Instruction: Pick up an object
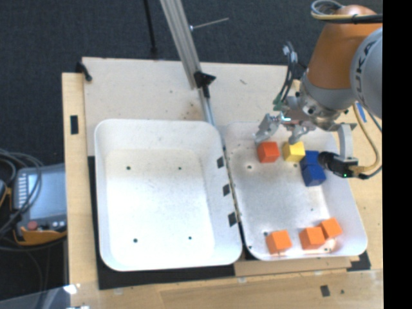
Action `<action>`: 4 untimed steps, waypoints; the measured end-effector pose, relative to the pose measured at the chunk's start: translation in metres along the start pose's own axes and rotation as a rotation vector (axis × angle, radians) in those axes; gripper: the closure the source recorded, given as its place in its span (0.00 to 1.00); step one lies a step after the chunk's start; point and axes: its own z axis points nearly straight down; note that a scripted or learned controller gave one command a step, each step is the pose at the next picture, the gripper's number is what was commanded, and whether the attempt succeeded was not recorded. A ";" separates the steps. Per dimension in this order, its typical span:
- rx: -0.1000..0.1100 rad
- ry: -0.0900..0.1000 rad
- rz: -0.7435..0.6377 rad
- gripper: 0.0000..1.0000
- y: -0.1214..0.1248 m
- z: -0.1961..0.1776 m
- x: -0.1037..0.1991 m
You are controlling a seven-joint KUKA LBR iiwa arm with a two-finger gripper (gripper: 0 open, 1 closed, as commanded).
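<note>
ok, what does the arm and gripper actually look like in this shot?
The arm has a grey shell with a broad orange band above the wrist. Below that sits a metallic silver gripper with two thin pale fingers. Green and dark cables run down its side, and a yellowish cable loops to a small black module with a green light.

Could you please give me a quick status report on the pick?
Hand open above the right bin. Orange block just below, not held. Yellow block crowds it.
</note>
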 end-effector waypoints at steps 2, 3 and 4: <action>-0.001 -0.004 0.005 0.00 0.004 0.048 -0.011; -0.001 -0.004 0.007 0.00 0.013 0.096 -0.015; -0.001 -0.004 0.008 0.00 0.013 0.148 -0.017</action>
